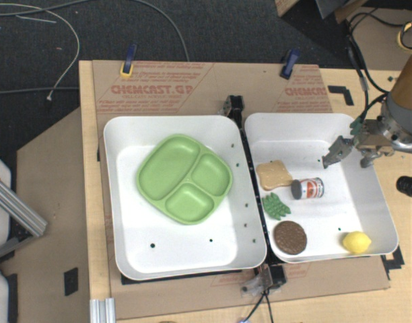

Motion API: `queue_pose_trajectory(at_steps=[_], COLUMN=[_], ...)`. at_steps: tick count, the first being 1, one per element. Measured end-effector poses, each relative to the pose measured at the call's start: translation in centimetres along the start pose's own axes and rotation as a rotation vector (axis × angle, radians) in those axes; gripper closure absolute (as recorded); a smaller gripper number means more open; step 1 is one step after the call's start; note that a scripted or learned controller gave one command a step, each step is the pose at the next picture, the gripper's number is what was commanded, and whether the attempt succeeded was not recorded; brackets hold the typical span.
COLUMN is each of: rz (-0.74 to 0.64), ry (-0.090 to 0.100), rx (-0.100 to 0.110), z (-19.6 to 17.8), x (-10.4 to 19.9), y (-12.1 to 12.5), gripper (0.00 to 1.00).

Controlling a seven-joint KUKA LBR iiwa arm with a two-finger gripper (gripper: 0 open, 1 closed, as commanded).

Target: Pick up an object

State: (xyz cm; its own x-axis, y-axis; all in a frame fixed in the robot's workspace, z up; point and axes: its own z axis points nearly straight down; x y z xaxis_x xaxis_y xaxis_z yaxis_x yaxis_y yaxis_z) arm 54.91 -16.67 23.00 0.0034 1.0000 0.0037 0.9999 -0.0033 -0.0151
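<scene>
My gripper (348,157) hangs over the back right part of the right bin (378,187), its two dark fingers spread open with nothing between them. In front of it and to its left lies a small can (308,189) on its side, with a red label and a grey end. A tan slice of toast (273,174) rests left of the can. Below the toast sit a green leafy piece (276,207) and a brown round patty (289,237). A yellow lemon (356,242) lies in the front right corner.
The left bin (125,247) holds a green divided plate (184,178). A black divider rail (250,180) runs between the bins. Cables and the arm's body stand at the right edge, beyond the right bin.
</scene>
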Motion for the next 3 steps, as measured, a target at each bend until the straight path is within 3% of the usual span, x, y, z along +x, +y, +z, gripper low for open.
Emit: queue_pose_trajectory(at_steps=[1,3], rz=[-0.004,-0.003], ry=[-0.003,-0.001], rx=[-0.014,-0.010], z=[-0.8,8.0], x=[0.1,0.3], y=[0.3,-0.8], gripper=[0.00,0.00])
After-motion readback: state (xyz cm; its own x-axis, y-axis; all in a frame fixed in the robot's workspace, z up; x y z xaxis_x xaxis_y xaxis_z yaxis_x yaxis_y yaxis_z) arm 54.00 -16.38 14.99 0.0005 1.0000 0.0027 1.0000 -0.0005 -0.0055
